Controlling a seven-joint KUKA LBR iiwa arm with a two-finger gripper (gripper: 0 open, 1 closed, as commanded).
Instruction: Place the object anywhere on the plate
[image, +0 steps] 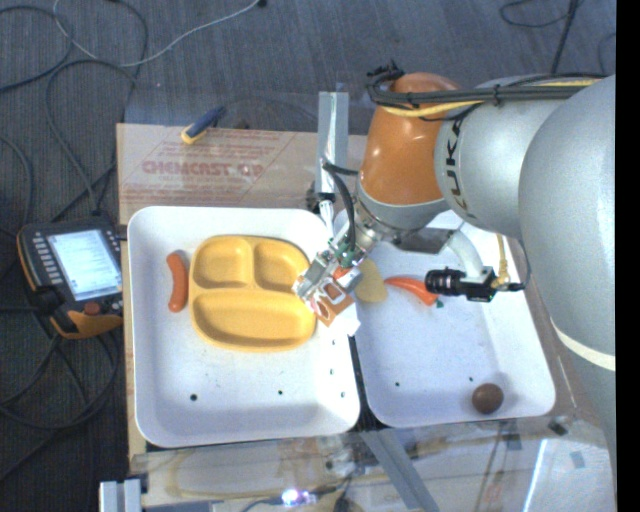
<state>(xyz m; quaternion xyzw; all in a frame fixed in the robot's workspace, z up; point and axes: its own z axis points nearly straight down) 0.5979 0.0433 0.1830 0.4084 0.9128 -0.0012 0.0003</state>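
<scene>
A yellow divided plate (250, 292) lies in the left bin (240, 400). My gripper (326, 296) hangs over the plate's right edge, by the wall between the two bins. It is shut on a small orange-brown object (329, 308) that shows between the fingertips. The arm's orange band and grey wrist hide the back of the right bin.
An orange sausage (177, 280) lies left of the plate in the left bin. The right bin (440, 370) holds a tan round piece (373, 291), an orange carrot-like piece (410, 287) and a brown ball (487, 398). A pendant (75, 272) sits off the bench's left side.
</scene>
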